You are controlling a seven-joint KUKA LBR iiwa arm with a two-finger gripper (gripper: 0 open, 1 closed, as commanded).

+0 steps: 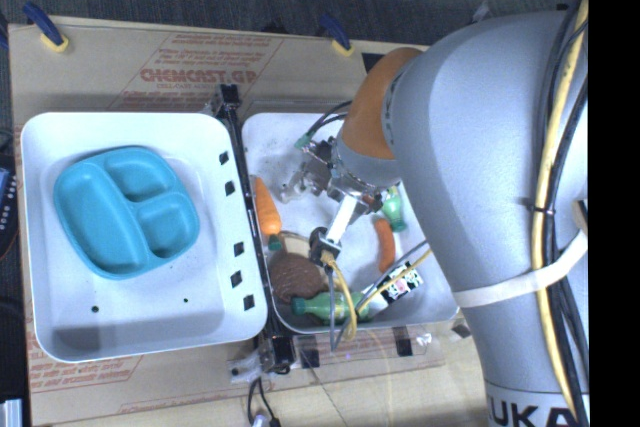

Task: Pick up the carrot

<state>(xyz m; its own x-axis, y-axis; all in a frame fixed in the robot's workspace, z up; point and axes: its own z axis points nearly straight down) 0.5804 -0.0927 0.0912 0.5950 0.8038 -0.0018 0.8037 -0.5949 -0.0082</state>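
Carrot (pixel 266 205) lies in the right bin (pixel 265 130), lengthwise along its left wall, abt midway down that edge. Gripper (pixel 300 177) hangs just beside it, toward the bin's far-left corner, low over the floor. The arm's bulk covers the right edge.

Can't tell how far open the gripper is, as the wrist hardware hides that. I see nothing held in it. My read: it's placed for an approach on the carrot, not yet a grasp.

The wall is the snag. The carrot sits so close to it there's little room on that side, so I'd close across the carrot's width.

A brown lump (pixel 290 275) and a green bottle (pixel 322 308) crowd the near-left corner, just past the carrot's near end, so a sloppy descent could nudge them. A second orange piece (pixel 384 245) lies toward the right edge and could be mistaken for the target.

Left bin (pixel 50 315) carries a blue divided plate (pixel 125 210) — well apart, no bearing on the pick.
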